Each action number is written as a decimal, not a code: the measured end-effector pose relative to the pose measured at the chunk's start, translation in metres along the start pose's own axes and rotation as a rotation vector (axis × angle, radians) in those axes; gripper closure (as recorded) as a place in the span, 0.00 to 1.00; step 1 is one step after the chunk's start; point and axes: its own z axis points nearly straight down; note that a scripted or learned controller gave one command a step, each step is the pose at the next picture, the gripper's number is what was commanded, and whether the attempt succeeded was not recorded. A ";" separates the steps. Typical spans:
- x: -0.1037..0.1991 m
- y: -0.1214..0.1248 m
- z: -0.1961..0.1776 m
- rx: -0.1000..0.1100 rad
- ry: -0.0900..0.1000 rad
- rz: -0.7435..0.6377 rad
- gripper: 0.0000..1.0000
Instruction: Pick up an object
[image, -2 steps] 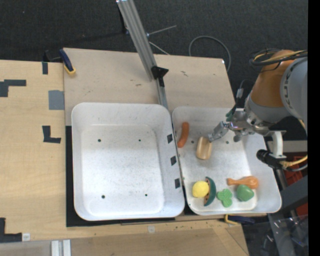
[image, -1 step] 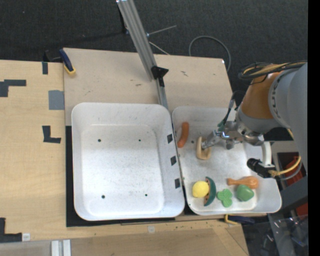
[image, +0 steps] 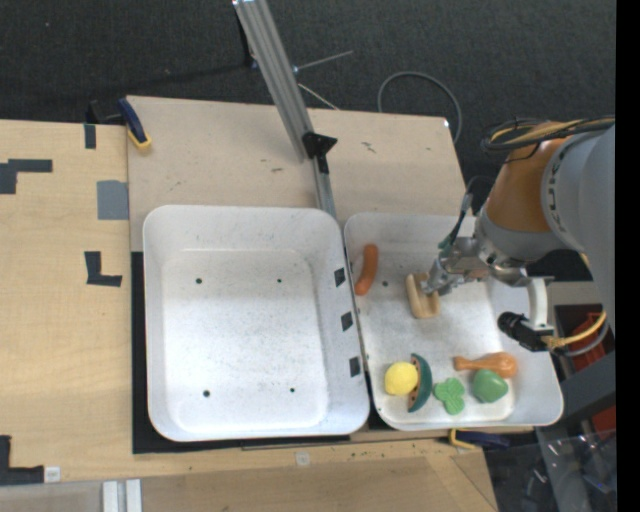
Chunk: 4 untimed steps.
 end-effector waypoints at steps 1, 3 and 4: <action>0.008 0.008 -0.052 -0.007 -0.001 0.000 1.00; 0.000 0.013 -0.139 -0.005 -0.001 0.001 1.00; 0.046 0.008 -0.142 -0.002 0.001 -0.003 1.00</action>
